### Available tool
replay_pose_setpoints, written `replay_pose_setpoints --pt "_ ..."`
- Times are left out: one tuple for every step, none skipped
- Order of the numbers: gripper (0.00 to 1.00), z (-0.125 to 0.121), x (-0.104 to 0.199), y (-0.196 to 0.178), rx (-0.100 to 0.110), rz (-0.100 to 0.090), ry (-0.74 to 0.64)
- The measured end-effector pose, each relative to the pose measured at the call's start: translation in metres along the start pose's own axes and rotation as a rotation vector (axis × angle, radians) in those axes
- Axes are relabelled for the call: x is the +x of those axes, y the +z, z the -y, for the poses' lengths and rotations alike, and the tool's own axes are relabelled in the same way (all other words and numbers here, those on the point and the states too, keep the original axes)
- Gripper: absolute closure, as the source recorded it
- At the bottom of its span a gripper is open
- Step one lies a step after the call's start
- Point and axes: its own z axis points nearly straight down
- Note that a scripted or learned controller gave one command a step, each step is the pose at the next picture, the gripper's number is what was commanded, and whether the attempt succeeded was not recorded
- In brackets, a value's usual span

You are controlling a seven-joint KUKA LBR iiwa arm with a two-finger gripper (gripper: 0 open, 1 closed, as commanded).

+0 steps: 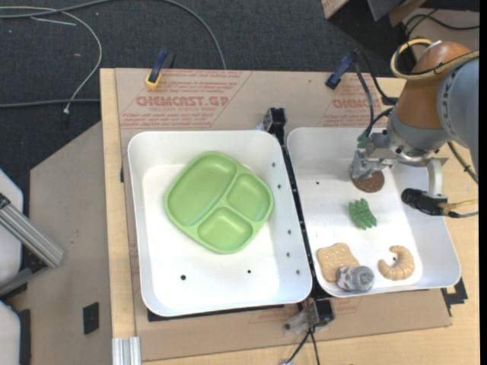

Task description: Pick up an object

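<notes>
Over the right white bin (304, 204), the two-finger gripper (370, 175) sits down on a round brown disc (370, 181), its grip unreadable, so lifting should follow only once contact is sure.

Two bins sit side by side. The left bin (152, 280) holds a tray (219, 201) near its centre. In the right bin (449, 257), a block (363, 213) lies mid-frame; lower down, a cracker (335, 258), a can (355, 278) just right of it, perhaps touching, and a shrimp (398, 263) farther right.
</notes>
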Motion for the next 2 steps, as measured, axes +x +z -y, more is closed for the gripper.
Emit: replay_pose_setpoints --pt "1.00 -0.006 -0.002 -0.045 0.002 -0.002 0.001" --pt "1.00 -0.016 0.000 -0.093 0.001 -0.001 0.000"
